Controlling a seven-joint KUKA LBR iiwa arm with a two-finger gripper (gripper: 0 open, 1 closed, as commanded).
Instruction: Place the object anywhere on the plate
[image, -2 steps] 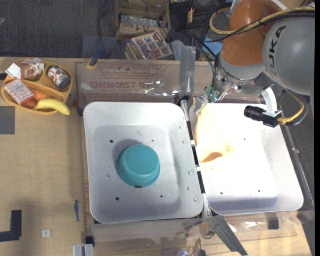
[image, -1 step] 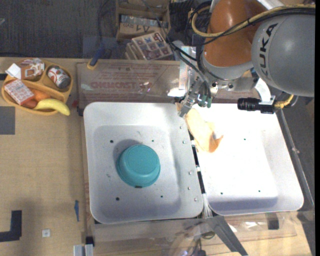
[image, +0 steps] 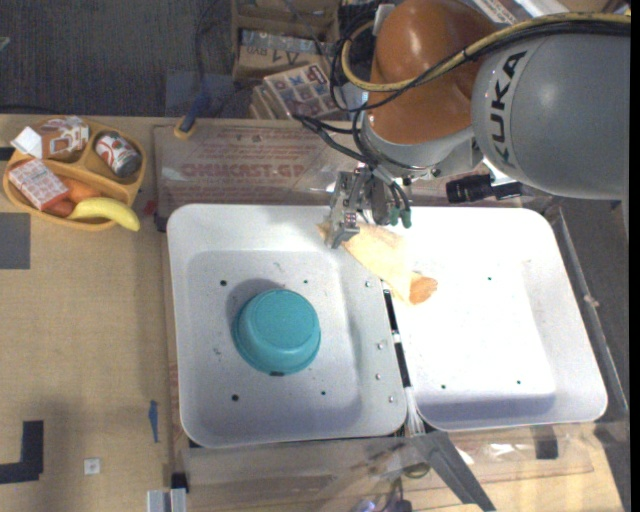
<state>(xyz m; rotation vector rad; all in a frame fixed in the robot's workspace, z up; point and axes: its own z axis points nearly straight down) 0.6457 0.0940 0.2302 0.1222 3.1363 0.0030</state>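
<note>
A teal round plate (image: 278, 330) sits in the left white bin (image: 200, 240), near its middle. The object is a pale yellow wedge with an orange tip (image: 390, 265). It slants over the divider between the two bins, with its tip above the right bin (image: 500, 330). My gripper (image: 371, 226) is at the bins' back edge, above the divider. Its fingers (image: 343, 218) close on the wedge's wide upper end. The plate lies down and to the left of the gripper, well apart from it.
A yellow tray (image: 20, 190) with a banana and other toy food stands on the bench at the far left. Boxes and cables crowd the area behind the bins. The grey arm with its orange band reaches in from the top right.
</note>
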